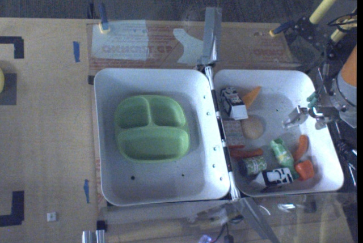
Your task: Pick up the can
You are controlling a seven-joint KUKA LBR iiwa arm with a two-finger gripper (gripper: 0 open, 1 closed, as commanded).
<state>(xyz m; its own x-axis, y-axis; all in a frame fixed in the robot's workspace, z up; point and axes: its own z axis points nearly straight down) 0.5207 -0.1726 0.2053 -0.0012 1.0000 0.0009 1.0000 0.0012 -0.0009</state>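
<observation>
Gripper (297, 117) over right bin (295, 80); can (253, 166) apart, label unreadable.

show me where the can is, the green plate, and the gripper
can (253, 165): camera view, on its dark green side, lying in the right bin.
green plate (151, 127): camera view, on its centre divider.
gripper (295, 118): camera view, at its fingertips.
</observation>
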